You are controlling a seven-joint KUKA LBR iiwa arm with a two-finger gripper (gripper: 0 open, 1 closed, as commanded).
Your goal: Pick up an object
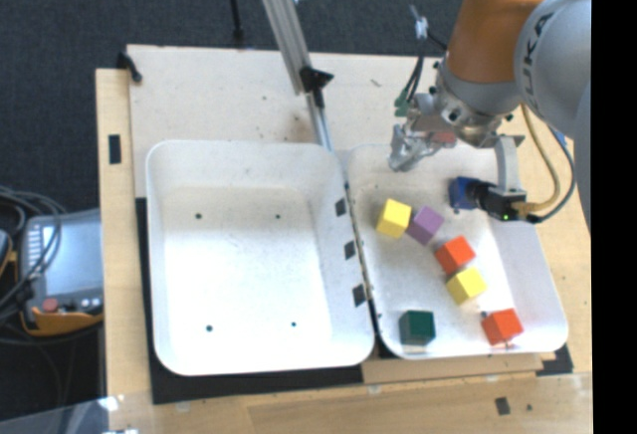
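Jaws hang above right bin, holding no block.

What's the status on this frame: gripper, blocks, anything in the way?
Gripper above right bin's far end, holding nothing. Six blocks loose in that bin; nearest, yellow block. Nothing in the way.

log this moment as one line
gripper above right bin's far corner | nothing between fingers | nearest: yellow cube, purple cube | none lifted

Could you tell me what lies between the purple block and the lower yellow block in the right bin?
In the camera view, an orange block sits between the purple block and the lower yellow block.
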